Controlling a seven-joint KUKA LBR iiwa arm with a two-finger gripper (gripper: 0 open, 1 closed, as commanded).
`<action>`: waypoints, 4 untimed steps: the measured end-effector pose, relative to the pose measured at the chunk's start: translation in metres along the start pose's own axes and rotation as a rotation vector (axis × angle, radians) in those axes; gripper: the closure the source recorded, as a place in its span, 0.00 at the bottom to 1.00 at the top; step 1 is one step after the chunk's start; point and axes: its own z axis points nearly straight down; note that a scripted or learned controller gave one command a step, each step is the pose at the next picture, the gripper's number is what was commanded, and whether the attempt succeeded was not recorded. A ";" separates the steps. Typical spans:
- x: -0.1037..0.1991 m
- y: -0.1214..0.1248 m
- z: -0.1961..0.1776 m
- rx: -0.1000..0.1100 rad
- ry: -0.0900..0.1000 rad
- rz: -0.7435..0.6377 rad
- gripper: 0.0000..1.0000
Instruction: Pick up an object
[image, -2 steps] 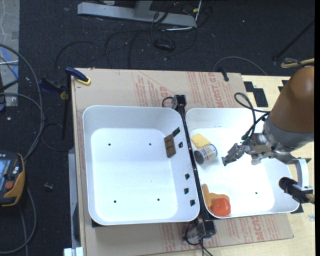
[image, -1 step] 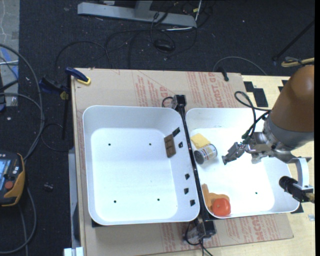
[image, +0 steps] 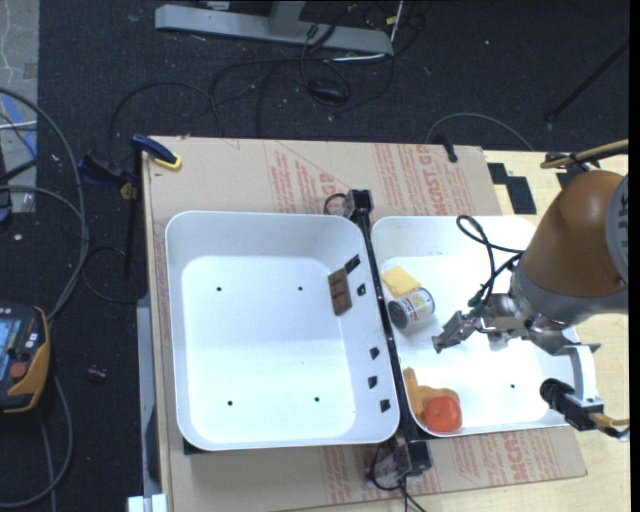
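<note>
Floor of the right bin (image: 500, 395) lies bare around the gripper (image: 452, 333), whose fingers look slightly parted on nothing, with a red-orange object (image: 441, 410) at 6 o'clock by the near rim, then a small can (image: 411, 307) and yellow block (image: 399, 280) at 10 o'clock against the divider.

The left bin (image: 265, 330) lies open across its floor. In the right bin (image: 450, 235), a can (image: 411, 308), yellow block (image: 399, 281) and orange-red object (image: 440, 410) crowd its left side.
</note>
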 end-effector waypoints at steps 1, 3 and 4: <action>0.003 -0.001 0.062 0.001 0.000 -0.001 0.00; 0.003 -0.001 0.063 -0.004 0.000 0.000 1.00; -0.002 -0.007 0.005 -0.009 -0.001 0.000 1.00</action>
